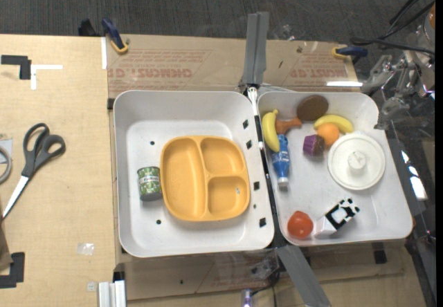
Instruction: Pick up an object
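The right bin [398, 191] holds a yellow banana [270, 131], a second banana [333, 121], an orange [328, 134], a brown round item [313, 105], a purple piece [313, 145], a blue bottle [280, 159], a white round lid [356, 162], a red tomato [300, 225] and a black-and-white block [342, 214]. In the left bin [128, 160] lie a yellow divided plate [205, 178] and a small green can [148, 182]. My gripper [398, 88] hangs over the right bin's far right corner, above and apart from the objects, among cables.
Scissors [34, 153] lie on the wooden bench at the left. A cardboard sheet [180, 67] sits behind the bins, held by blue clamps [114, 34]. A grey bar [256, 46] runs back from the gap between the bins.
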Action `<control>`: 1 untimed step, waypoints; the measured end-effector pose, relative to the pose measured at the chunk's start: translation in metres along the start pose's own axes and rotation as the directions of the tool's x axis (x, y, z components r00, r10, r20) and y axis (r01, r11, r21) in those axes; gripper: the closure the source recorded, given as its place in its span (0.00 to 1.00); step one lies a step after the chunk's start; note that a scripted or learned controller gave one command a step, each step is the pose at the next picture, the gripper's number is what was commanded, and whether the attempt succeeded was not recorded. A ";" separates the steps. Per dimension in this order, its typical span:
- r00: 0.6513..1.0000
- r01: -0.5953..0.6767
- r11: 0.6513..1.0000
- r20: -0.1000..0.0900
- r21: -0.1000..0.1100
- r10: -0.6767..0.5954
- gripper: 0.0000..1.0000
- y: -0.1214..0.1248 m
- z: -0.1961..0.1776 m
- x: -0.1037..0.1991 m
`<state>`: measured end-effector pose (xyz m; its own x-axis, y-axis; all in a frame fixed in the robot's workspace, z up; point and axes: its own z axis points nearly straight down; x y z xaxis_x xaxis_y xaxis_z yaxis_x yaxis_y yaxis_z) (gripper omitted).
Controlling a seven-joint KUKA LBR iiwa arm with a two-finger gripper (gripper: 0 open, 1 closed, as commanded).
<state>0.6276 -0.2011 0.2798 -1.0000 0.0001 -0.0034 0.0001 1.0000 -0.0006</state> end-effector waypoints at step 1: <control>0.994 -0.109 0.994 0.001 0.000 0.109 0.00 0.011 0.160 -0.006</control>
<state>0.6340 -0.1907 0.1200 -0.9940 0.1091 -0.0042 0.1091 0.9940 -0.0004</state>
